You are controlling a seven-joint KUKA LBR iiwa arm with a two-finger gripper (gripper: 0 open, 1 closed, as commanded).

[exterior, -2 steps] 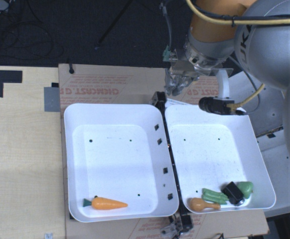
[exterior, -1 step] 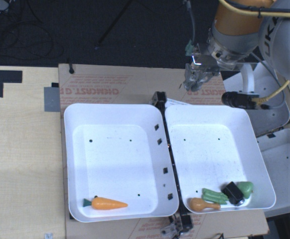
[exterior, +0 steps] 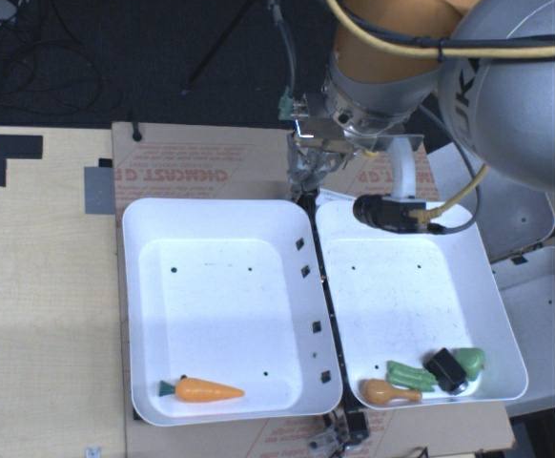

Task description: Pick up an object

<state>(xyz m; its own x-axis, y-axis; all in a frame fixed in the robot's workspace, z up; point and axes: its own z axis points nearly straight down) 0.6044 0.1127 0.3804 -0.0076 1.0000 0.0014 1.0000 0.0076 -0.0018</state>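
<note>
An orange carrot with a green top (exterior: pixel 206 389) lies along the near wall of the left bin (exterior: pixel 144 256). In the near right corner of the right bin (exterior: pixel 487 294) several small items lie together: a tan pear-shaped piece (exterior: pixel 390 392), a green pod (exterior: pixel 411 376), a black block (exterior: pixel 446 369) and a green piece (exterior: pixel 469 359). My gripper (exterior: pixel 306 172) hangs above the far end of the divide between the two bins, well away from all of them. Nothing shows in it.
The grey and orange arm (exterior: pixel 401 55) fills the upper right. A black cable fitting (exterior: pixel 387 213) sits over the right bin's far rim. Brown cardboard (exterior: pixel 211 160) lies under both bins, with a wooden bench (exterior: pixel 39 294) to the left.
</note>
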